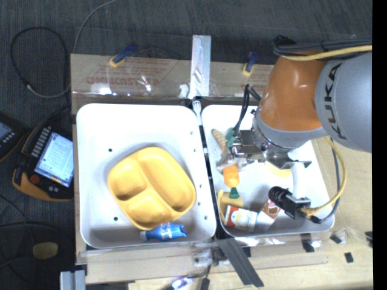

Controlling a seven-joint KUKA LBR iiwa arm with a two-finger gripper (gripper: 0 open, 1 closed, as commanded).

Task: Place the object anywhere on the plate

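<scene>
Where the grey arm's gripper (233, 154) hangs over the cluttered right bin (314, 213), jaw state untellable, a small orange object (230, 175) lies below; the glossy yellow divided plate (151, 187) fills the left bin (97, 125), a blue wrapper (163, 232) nearside.

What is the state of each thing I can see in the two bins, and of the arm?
Yellow plate: lies in the left bin, nothing on it.
Blue object: lies on the left bin's floor, against the plate's near edge.
Orange object: in the right bin, just below the gripper.
Bottle: lies on its side in the right bin.
Arm: reaches over the right bin.
</scene>
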